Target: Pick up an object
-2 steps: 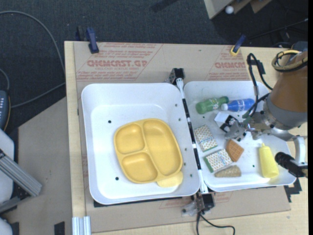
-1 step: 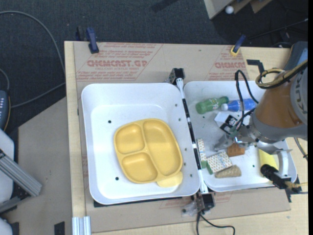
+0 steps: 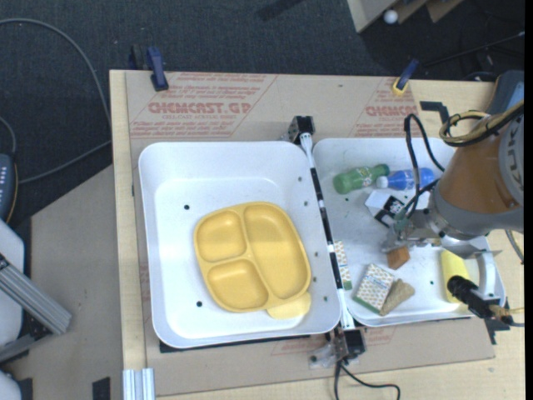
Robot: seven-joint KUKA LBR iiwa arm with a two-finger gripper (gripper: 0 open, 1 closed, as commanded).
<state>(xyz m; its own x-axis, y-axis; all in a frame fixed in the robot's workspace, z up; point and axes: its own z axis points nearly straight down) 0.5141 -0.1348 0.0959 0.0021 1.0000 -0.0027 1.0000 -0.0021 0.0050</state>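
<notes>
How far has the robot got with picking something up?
Done: the arm has reached into the right bin, and its gripper is low by a small brown block. In hand: nothing I can see. Left: grab and lift something. The green bottle, blue bottle and yellow divided tray lie untouched.

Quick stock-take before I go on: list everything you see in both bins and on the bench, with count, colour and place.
Divided plate: 1, yellow, left bin.
Bottle: 1, green, back of right bin.
Bottle: 1, blue and white, beside the green one.
Small block: 1, brown, mid right bin, under the tool.
Packet: 1, patterned green-white, front of right bin.
Yellow object: 1, right edge of right bin.
Clamps: 2, blue, bench's back edge.
Arm: 1, grey and orange.
Tool: 1, over the right bin.
</notes>
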